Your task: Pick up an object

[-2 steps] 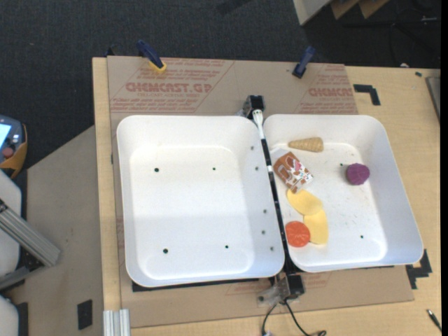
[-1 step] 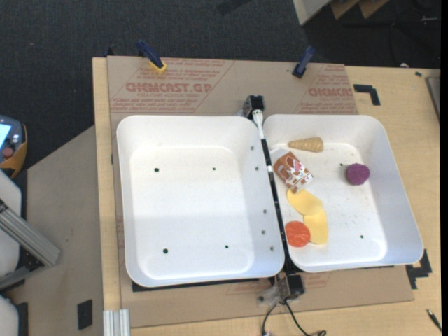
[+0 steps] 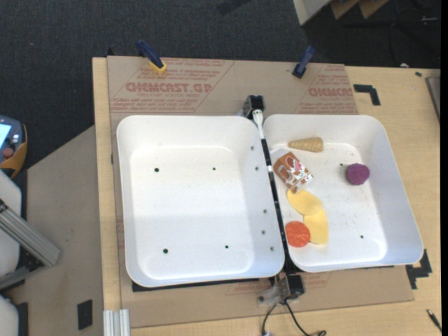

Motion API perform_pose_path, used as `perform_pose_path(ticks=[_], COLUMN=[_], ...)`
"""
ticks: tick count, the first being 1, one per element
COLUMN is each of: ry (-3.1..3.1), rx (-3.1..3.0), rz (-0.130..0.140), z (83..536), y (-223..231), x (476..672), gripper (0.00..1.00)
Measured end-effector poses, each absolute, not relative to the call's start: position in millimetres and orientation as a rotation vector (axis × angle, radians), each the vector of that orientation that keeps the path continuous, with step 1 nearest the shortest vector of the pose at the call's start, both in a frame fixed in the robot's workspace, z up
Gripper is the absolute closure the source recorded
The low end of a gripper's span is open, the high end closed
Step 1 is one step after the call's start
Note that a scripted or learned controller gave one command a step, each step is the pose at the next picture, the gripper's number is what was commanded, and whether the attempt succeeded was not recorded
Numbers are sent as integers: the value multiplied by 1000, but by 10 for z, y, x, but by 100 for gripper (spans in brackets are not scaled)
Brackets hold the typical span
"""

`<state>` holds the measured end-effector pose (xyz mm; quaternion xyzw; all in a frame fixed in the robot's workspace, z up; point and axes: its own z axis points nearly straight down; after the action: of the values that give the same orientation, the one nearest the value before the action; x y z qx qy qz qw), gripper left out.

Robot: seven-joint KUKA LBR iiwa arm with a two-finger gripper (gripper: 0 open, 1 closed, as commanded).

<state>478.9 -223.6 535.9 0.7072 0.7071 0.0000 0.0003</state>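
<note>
All the pickable things are lying in the right bin (image 3: 392,187), bunched toward its left wall. A brown-and-white packet (image 3: 292,171) is sitting near the divider, tilted on a diagonal. Just behind it a tan cone (image 3: 306,144) is lying with its long axis across the bin, tip pointing left. In front of the packet two yellow pieces (image 3: 310,215) are lying overlapped, and a red-orange ball (image 3: 297,234) is touching their left edge. A purple ball (image 3: 357,173) is sitting alone, well apart from the cluster, toward the right.

The left bin (image 3: 133,187) is sitting beside it, on the brown board (image 3: 210,79).

I can't tell what the pincer is doing, apart or together. Since the arm is reaching in from the right, I'd judge the purple ball the nearest and least crowded target.
</note>
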Motion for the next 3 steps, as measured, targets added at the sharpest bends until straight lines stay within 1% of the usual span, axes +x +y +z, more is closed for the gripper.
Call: perform_pose_path(ticks=[3], ry=[2221], rx=[2220], rz=[0], z=[5358], y=[-1906], x=[4793], gripper=[100])
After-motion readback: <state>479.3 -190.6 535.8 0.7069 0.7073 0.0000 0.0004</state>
